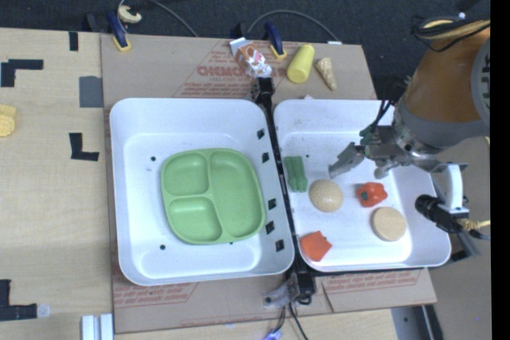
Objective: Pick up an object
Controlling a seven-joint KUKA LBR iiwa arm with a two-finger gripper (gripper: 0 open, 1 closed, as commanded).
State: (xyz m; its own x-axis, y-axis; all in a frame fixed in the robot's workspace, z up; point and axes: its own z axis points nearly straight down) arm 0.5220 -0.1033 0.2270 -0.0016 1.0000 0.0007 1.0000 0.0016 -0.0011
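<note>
The right bin point(319, 123) holds a green block point(296, 173), a beige ball point(326, 195), a small red object with a green top point(370, 193), a tan round piece point(389, 223) and an orange-red piece point(315, 245). My gripper point(368, 165) hangs over this bin, open, its two grey fingers point(346, 161) spread wide. It stands just behind the red object, with the beige ball in front of its left finger. Nothing sits between the fingers.
The left bin point(135, 131) holds a green divided plate point(212, 195). Behind the bins on the cardboard lie a yellow bottle point(300, 64), a tan cone point(327, 73) and a small packet point(251, 56). The arm's orange and grey body point(446, 91) looms over the right bin's far right corner.
</note>
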